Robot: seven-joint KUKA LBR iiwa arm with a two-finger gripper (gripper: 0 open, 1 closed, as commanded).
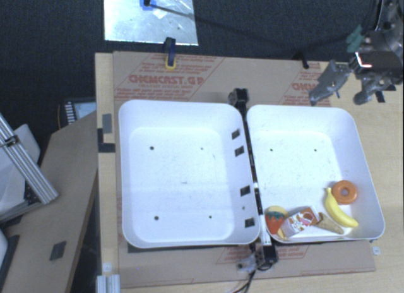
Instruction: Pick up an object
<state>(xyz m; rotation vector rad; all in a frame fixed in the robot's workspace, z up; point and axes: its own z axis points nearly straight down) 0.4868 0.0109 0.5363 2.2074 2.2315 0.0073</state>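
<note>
Gripper (344, 86) hangs above the counter (265, 71), just past the far rim of the right bin (303, 118); fingers spread, nothing between them. Objects cluster in that bin's near right corner: banana (338, 208), orange donut (344, 191) touching it, a small packet (298, 221) (label unreadable). Left bin (183, 172) alongside.

Just one camera here, fixed up high and tilted down at the desk (297, 71) from a fair way off. Both white bins fit in frame, left bin (177, 112) and right bin (303, 118), running side by side across the middle, with dark floor along the top and left edges.
</note>
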